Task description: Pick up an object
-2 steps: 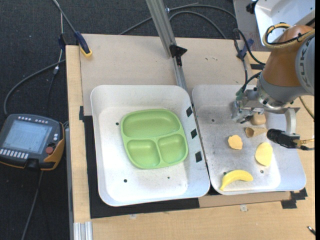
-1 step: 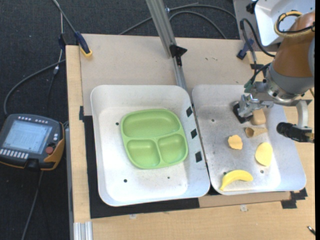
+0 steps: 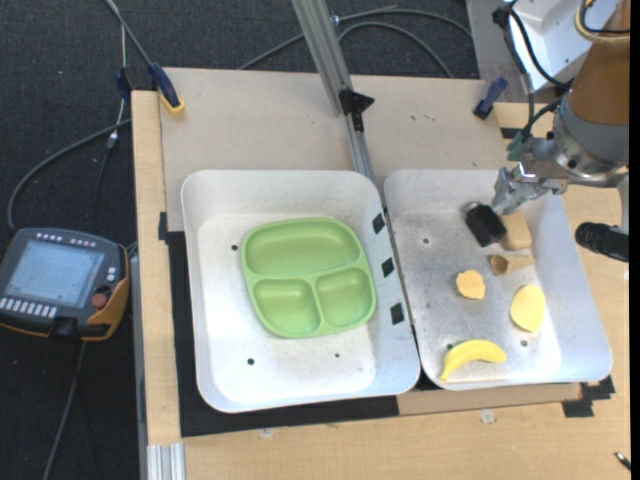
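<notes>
The right bin [image 3: 430, 268] holds several small items. A black block [image 3: 485, 225] lies near its back, with a tan block [image 3: 517, 233] right beside it and a small tan piece [image 3: 499, 263] just in front. Nearer the front lie a round yellow piece [image 3: 471, 285], a yellow lemon-like piece [image 3: 528, 308] and a yellow banana [image 3: 473, 356]. My gripper [image 3: 510, 193] hangs at the bin's back right, just above and behind the black and tan blocks. Whether it touches the black block is unclear.
The left bin [image 3: 215, 268] holds a green divided plate [image 3: 307, 275]. A metal pole [image 3: 330, 58] slants up from between the bins. A teach pendant [image 3: 60, 283] sits on the floor at left. Blue clamps [image 3: 165, 90] [image 3: 490, 96] grip the bench's back edge.
</notes>
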